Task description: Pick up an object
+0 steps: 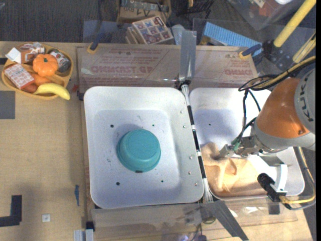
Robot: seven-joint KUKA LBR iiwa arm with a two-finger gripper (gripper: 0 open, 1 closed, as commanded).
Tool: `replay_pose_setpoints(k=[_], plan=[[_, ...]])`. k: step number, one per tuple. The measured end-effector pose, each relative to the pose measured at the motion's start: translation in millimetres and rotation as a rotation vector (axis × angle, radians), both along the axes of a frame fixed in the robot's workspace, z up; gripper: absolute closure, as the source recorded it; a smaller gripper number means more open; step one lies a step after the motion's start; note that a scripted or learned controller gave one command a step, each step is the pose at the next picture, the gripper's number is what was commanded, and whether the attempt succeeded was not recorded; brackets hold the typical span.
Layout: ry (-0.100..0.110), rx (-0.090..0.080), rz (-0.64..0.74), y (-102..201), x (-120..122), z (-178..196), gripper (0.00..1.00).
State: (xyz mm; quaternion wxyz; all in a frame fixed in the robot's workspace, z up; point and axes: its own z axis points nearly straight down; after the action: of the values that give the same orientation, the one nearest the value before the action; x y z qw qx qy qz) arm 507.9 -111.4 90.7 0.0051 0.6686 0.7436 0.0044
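The tan cloth (pixel 231 174) lies crumpled in the right bin (pixel 220 104), and the gripper (pixel 226 151) sits at its upper edge; finger state unclear. Pinch a raised fold, then lift straight.

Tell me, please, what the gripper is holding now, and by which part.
It cannot be told. The gripper is down on the upper left part of the tan cloth in the right bin, but a grasp is not visible.

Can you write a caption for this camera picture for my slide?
Robot gripper reaches onto a crumpled tan cloth in the right white bin; an upside-down teal bowl sits in the left bin.
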Motion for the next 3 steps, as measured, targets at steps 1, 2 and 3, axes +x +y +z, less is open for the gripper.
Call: replay_pose_setpoints(k=[1,2,3], plan=[[0.012,0.000,0.010,-14,-28,70,0.00],[0.003,-0.002,0.114,-7,-16,0,0.00],[-0.003,0.001,0.107,-9,-16,11,1.00]])
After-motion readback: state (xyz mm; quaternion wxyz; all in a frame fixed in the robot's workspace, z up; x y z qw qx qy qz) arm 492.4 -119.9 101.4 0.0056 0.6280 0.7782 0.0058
